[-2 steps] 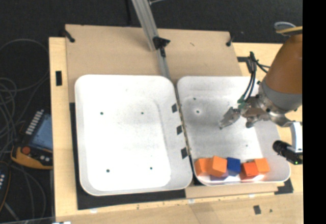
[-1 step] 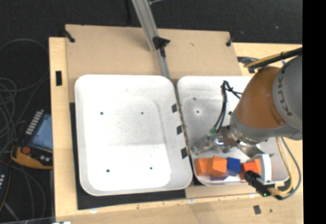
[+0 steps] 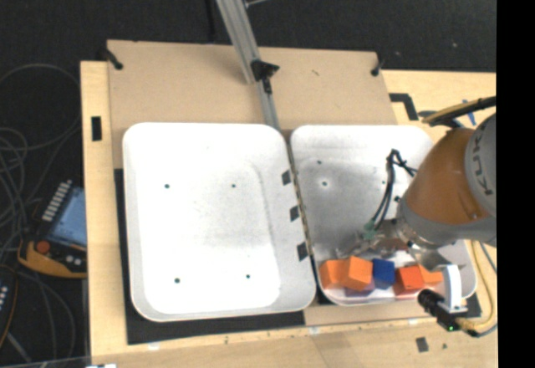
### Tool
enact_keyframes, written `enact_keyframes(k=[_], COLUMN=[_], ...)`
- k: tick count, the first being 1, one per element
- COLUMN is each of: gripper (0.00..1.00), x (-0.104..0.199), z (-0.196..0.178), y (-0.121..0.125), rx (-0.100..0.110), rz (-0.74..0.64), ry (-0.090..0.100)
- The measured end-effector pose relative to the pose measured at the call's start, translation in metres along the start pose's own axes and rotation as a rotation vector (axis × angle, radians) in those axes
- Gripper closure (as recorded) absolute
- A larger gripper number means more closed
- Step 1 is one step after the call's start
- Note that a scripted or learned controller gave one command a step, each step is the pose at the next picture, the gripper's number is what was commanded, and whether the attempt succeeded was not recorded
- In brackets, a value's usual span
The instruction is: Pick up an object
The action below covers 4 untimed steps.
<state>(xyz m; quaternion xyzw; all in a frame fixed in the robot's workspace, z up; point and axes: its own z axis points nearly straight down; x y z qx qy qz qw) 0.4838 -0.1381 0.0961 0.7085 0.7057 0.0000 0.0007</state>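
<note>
Low in the right bin (image 3: pixel 334 157), orange block (image 3: pixel 347 273), blue block (image 3: pixel 384 271) and second orange block (image 3: pixel 410 278) in a row along the near wall, arm's orange wrist (image 3: pixel 443 182) directly above them, gripper hidden, grip state unreadable.

Blocks (image 3: pixel 368 273) in right bin (image 3: pixel 334 157)

Partial letters "KU" on arm (image 3: pixel 468 178)
</note>
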Motion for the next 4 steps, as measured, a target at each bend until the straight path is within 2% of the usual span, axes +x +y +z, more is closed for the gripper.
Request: enact_keyframes(k=[1,2,3,4], gripper=[0.00,0.00,0.00,0.00], x=[0.045,0.053,0.053,0.100], z=[-0.003,-0.105,-0.101,-0.100], y=[0.001,0.002,0.001,0.001], rx=[0.000,-0.008,-0.001,0.000], rz=[-0.009,-0.009,-0.006,-0.011], ry=[0.003,0.000,0.000,0.003])
